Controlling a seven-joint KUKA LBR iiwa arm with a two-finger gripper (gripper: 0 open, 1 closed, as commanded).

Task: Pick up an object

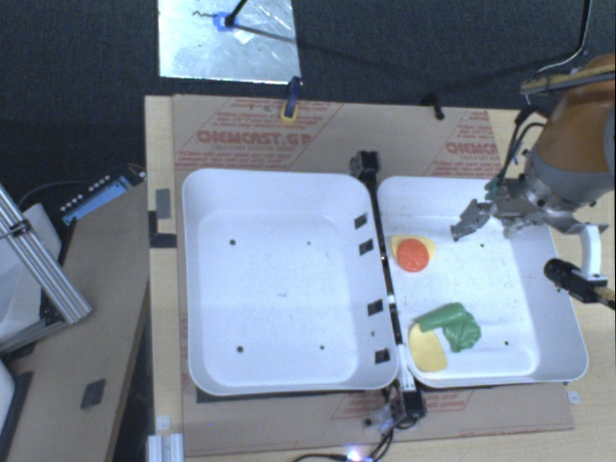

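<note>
The right bin [549, 306] holds three objects. An orange-red round piece [413, 255] lies on a small yellow patch near the bin's left wall. Further forward, a green soft object [454, 324] lies against a yellow one [428, 351] at the front left corner. My gripper [471, 223] hangs over the back half of this bin, right of and slightly behind the orange-red piece and apart from it. I see nothing held in it. The grey arm with its orange band [580, 131] comes in from the right.
The left bin [207, 258] sits beside the right one, with black clips [370, 248] along the shared wall. Both rest on cardboard [250, 133]. A foil sheet [226, 25] lies at the back, and a metal rail [38, 263] stands at the left.
</note>
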